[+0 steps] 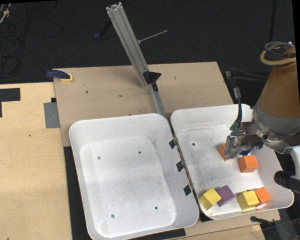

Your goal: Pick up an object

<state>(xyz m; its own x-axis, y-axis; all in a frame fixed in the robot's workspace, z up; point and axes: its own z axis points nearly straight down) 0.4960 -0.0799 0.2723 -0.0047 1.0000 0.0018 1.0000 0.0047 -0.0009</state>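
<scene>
While gripper (243, 144) hangs low, grasp unclear, right bin (207, 122) holds perhaps three orange blocks (248, 163), two yellow (210, 197), one purple (225, 193).

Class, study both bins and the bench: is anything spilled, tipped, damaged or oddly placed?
Nothing stands out. The blocks all lie inside the right bin: an orange block mid-bin, with yellow, purple, yellow and orange ones along its near edge. The pincer sits low over that bin.

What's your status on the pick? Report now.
Gripper low in right bin, over orange block. Second orange block just beside it. Yellow, purple blocks along front wall.
</scene>
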